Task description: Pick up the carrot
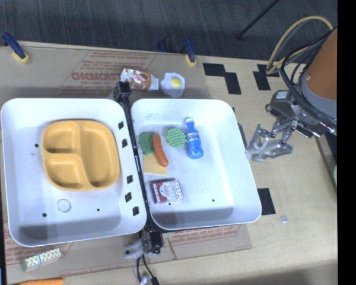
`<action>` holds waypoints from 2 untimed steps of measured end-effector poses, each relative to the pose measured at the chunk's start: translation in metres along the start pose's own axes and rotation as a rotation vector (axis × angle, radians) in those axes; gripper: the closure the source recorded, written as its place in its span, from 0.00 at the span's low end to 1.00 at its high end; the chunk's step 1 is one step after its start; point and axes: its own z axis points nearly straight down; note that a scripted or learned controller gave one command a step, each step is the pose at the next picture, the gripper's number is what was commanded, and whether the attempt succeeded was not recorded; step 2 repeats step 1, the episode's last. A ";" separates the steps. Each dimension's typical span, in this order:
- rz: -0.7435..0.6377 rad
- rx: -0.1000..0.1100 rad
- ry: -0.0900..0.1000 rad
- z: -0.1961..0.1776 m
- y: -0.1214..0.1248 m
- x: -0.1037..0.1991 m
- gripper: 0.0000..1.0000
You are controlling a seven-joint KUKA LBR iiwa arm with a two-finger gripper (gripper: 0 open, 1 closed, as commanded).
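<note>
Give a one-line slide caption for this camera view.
Gripper outside the right bin; carrot lies inside by a blue bottle.

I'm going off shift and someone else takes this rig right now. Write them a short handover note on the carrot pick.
Gripper: outside the bins, over the bench to the right of the right bin, holding nothing.
Carrot: lying in the right bin near its left wall, beside the green piece, with the green round toy and blue bottle to its right.
Done: nothing yet; carrot untouched.
Left: move over the carrot, descend, grasp, lift.
</note>
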 end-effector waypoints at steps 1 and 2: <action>0.000 -0.001 0.000 0.000 0.000 0.000 0.00; 0.000 -0.001 0.000 0.000 0.000 0.000 0.00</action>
